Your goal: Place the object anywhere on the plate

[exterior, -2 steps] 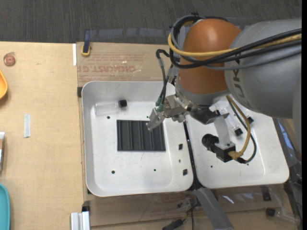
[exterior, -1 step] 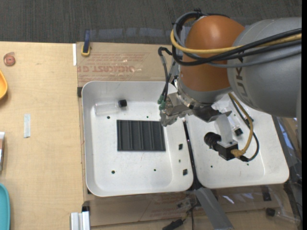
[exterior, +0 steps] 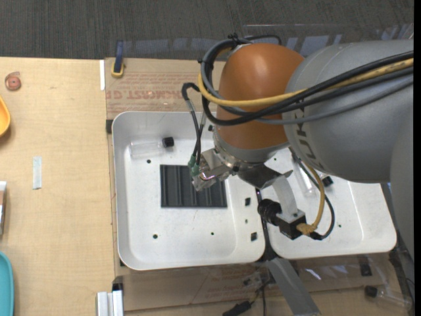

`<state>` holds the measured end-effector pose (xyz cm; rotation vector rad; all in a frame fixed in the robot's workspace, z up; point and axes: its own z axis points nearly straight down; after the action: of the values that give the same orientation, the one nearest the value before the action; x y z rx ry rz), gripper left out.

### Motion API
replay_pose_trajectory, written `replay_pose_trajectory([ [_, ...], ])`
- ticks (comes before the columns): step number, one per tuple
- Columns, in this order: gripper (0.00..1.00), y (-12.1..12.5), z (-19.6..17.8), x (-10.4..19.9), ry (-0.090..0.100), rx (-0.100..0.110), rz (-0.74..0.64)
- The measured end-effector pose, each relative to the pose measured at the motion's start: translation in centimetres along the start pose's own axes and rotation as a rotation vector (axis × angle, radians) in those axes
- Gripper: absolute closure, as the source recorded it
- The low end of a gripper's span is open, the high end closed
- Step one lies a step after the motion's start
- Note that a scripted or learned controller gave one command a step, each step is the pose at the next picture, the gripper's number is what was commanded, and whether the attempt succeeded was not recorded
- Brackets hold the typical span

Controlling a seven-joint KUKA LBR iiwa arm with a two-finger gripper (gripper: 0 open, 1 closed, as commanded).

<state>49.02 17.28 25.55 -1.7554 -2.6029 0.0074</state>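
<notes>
A dark ribbed rectangular plate (exterior: pixel 184 188) lies flat in the middle of the left white bin (exterior: pixel 131 242). A small black block (exterior: pixel 168 141) rests on the bin floor near the back, apart from the plate. My gripper (exterior: pixel 206 174) hangs over the plate's back right corner, below the orange band (exterior: pixel 260 91) of the arm. The wrist covers most of the gripper, and that corner of the plate is hidden beneath it.
A clear, pale piece (exterior: pixel 141 149) lies left of the black block. The right bin (exterior: pixel 355 239) is largely covered by the arm, with black cable fittings (exterior: pixel 283 221) dangling over the divide. A cardboard sheet (exterior: pixel 154 87) lies behind the bins, with a wooden bench top (exterior: pixel 52 176) to the left.
</notes>
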Motion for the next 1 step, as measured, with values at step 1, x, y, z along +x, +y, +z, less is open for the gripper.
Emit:
replay_pose_trajectory([
  [1,1.0,7.38,-7.72,-8.41,-0.001,-0.003,0.281],
])
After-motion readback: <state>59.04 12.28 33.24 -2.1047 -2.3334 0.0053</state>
